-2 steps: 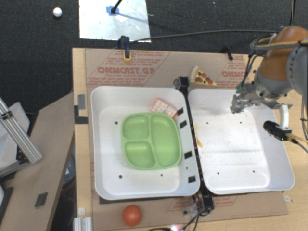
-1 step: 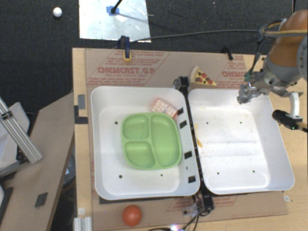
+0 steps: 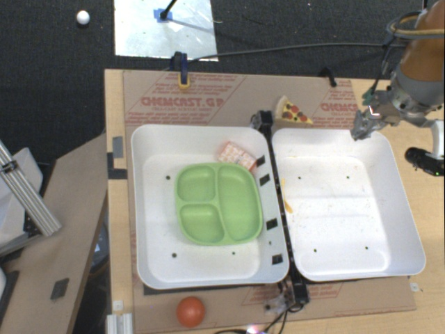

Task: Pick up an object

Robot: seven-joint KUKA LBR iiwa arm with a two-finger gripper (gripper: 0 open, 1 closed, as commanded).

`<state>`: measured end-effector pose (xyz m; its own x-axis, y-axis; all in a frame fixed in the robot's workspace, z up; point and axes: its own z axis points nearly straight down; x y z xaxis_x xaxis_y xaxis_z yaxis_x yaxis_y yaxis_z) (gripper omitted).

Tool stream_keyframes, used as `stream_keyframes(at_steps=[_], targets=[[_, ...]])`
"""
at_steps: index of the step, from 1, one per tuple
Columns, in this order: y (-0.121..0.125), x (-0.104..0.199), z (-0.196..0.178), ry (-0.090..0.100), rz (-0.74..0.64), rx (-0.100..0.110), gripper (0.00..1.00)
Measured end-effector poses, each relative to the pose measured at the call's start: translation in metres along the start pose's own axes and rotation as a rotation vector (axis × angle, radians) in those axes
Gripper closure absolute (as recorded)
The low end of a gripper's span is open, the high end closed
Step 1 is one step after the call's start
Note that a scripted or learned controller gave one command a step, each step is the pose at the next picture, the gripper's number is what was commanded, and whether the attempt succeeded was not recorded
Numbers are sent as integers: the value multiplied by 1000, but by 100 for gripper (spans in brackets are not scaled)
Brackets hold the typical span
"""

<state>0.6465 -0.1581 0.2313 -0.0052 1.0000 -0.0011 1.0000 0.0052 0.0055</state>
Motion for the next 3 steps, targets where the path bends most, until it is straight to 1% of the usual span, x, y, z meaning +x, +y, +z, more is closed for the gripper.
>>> stream_keyframes(at_steps=[1, 2, 3], targets=[[-3, 42, 0, 1, -2, 4, 100], [-9, 101, 9, 2, -3, 5, 100], [-19, 152, 16, 1, -1, 5, 100]])
